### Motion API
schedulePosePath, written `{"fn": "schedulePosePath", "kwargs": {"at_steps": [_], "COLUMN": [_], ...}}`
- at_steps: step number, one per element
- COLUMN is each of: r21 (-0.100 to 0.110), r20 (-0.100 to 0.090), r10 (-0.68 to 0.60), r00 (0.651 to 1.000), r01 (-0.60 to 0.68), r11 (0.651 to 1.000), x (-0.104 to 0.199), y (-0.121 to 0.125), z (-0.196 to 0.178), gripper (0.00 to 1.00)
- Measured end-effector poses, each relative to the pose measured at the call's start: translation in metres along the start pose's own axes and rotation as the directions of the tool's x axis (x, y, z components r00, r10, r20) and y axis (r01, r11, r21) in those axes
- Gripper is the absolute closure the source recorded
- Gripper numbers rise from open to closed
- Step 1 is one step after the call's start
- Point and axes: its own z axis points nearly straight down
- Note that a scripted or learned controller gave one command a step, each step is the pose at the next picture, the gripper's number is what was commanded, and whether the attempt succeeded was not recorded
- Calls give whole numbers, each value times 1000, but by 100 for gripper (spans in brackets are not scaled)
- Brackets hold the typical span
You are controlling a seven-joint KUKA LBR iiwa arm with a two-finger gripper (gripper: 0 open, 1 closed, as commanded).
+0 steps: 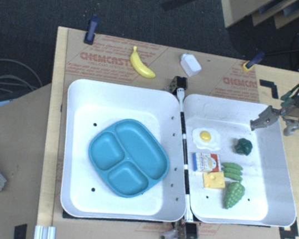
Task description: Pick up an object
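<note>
**A:** White, both bins, side by side on the surface (52, 129). The left bin (79, 99) carries a blue tray (128, 156) with three hollows, lying near the bin's middle.

**B:** And the right bin (279, 187)?

**A:** That is where the small things are. A fried egg (206, 136) lies near its left wall, about halfway along. Toward the right wall from it sits a dark green broccoli (243, 147), apart from the egg. Below the egg is a small carton (205, 162) with red and blue print, and touching its near edge a yellow cheese (213, 180). Just right of the carton lies a green pod (232, 170), and below that a lumpy green piece (233, 194), beside the cheese.

**B:** Where is the hand?

**A:** The hand (276, 120) hangs over the right bin's far right corner, reaching in from the surface's right edge. One grey finger (262, 119) slants out toward the bin's middle, another sits closer to the wrist. They stand apart, with nothing between them. The broccoli is the nearest thing to it, yet clear of the fingers.

**B:** Anything outside the bins?

**A:** On the far strip of the surface, a banana (142, 64) lies beyond the left bin, and a white block (191, 65) near the line where the bins meet. Blue clips sit at the far edge, one (91, 29) near the left corner, one (253, 60) toward the right.
</note>
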Motion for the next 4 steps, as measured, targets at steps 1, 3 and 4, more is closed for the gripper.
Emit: {"fn": "schedulePosePath", "kwargs": {"at_steps": [1, 3, 4], "r21": [2, -1, -4], "r20": [-1, 0, 1], "r10": [0, 1, -2], "r00": [1000, 1000, 1000], "r01": [0, -1, 2], "r11": [1000, 1000, 1000], "x": [-3, -17, 1], "y": [11, 14, 60], "z": [86, 169, 86], "gripper": [0, 100, 100]}}
